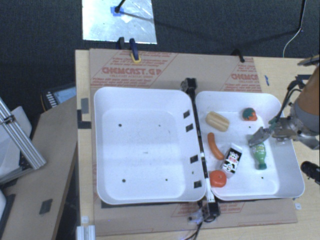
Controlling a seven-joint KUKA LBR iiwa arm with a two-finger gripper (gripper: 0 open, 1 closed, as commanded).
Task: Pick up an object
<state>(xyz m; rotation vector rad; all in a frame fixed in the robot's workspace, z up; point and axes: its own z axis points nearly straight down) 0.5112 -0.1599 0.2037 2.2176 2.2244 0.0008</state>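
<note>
Nearest your viewpoint, at the front edge of the right bin point(287, 184), you have a red-orange tomato-like piece point(218, 178) sitting against the divider between the two bins. Just behind it lies a small black-and-white carton point(231, 161), tilted. To its right, a green bottle point(259, 154) lies on the bin floor, cap end toward the back.

Mid-bin: an orange sausage-shaped piece point(216, 146) runs diagonally just left of the carton, close to it; contact cannot be judged.

The gripper point(258, 136) hangs directly over the cap end of the green bottle. You cannot tell from this angle how far the claw is spread, nor whether anything is in it; the bottle looks to be resting on the floor.

Further back: a tan bread-roll piece point(218, 121), and near the back right corner a small green-and-orange item point(249, 114), well apart from the roll.

The left bin point(105, 134) sits alongside. Behind both bins, cardboard point(150, 69) with red lettering covers the bench
</note>
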